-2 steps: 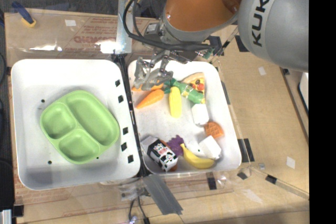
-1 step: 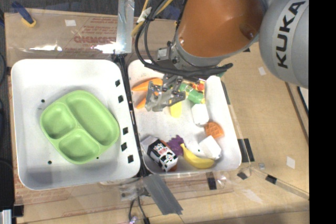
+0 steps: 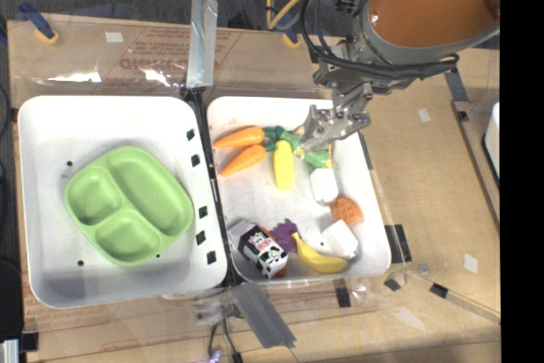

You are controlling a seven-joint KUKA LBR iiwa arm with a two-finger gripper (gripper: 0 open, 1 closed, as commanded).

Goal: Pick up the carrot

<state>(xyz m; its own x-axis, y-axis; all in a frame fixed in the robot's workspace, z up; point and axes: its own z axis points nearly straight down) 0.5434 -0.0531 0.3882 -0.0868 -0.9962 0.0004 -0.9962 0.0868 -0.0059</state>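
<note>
Carrots: two orange tapered carrots (image 3: 241, 147) with green tops, upper left of right white bin (image 3: 374, 208) | beside: yellow corn cob (image 3: 283, 165), white blocks, banana (image 3: 320, 257), cow-print carton (image 3: 263, 252) | grey gripper (image 3: 319, 137) low at corn's tip, right of carrots, finger state unreadable | left white bin (image 3: 34, 183): green divided plate (image 3: 127, 205)

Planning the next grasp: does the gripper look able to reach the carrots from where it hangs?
Probably yes. The gripper hangs just right of the carrots, whose tops are uncovered; only the corn lies close beside them.
</note>
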